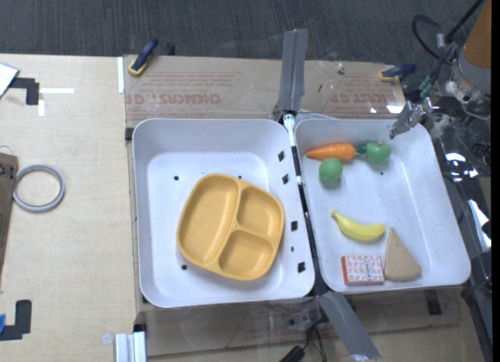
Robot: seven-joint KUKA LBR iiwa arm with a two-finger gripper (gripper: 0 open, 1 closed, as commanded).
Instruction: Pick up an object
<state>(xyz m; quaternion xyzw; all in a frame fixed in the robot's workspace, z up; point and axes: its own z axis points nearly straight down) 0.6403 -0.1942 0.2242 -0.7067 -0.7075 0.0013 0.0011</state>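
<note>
Banana (358, 227): light, smooth plastic; I'd pinch its middle
My gripper (406, 122): bin's one o'clock corner; spread unclear

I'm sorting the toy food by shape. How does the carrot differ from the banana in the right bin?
The carrot is orange with a green tip, straight, and lies crosswise near the bin's far wall. The banana is yellow, curved, and lies nearer the middle, slanted. Both are long, narrow and lying flat, apart from the other pieces.
</note>
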